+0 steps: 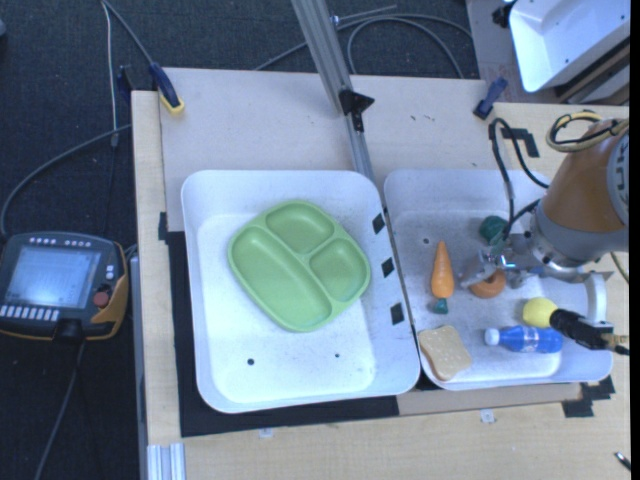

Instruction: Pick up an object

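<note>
Your gripper [497,268] hangs low in the right bin [420,193], close over the orange round piece [488,289]. From this slant you cannot tell whether the tool is spread or pressed together, or whether it has anything in it. I judge that piece the likeliest target.

To take it well, centre the tool over it before closing, because a round thing will probably squirt out sideways. Come straight down so you do not nudge the carrot [441,271] lying just to its left. Lift vertically, and count it a pick only if something rises with you.

The same bin offers 5 other things:
- a teal lump [491,230] behind the gripper
- a small teal bit [440,307] below the carrot
- a yellow piece [538,312]
- a blue bottle [530,339] on its side near the front
- a tan slice [445,352] at the front-left corner

The left bin [215,298] holds 1 green divided plate [298,263] with 3 compartments.

The 2 bins touch along their inner edges on a pale bench [260,118]. A metal post [320,38] slants up at the back between them. A teach pendant [55,288] lies on the dark floor to the left, among loose cables.
</note>
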`<state>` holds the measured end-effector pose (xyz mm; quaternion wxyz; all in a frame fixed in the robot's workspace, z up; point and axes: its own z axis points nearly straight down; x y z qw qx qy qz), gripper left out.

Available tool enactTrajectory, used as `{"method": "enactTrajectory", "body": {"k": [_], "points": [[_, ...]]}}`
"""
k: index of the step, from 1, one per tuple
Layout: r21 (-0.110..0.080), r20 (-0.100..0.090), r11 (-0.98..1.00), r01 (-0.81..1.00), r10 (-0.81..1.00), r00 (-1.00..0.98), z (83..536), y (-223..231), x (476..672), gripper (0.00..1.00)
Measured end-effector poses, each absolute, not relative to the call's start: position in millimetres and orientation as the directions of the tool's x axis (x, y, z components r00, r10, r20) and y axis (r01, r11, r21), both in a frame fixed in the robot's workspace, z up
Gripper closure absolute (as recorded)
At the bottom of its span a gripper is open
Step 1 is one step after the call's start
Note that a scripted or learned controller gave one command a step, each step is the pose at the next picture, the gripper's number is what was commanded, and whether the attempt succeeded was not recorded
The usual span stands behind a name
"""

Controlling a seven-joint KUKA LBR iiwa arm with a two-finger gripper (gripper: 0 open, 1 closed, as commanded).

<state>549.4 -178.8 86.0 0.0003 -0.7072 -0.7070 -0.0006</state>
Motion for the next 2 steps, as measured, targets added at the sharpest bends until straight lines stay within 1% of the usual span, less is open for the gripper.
{"method": "enactTrajectory", "body": {"k": [1, 2], "points": [[0.003, 0.000, 0.001, 1.000, 1.000, -0.001, 97, -179, 550.2, 1.00], [0.007, -0.002, 0.002, 1.000, 1.000, -0.002, 159, -180, 559.6, 1.00]]}}
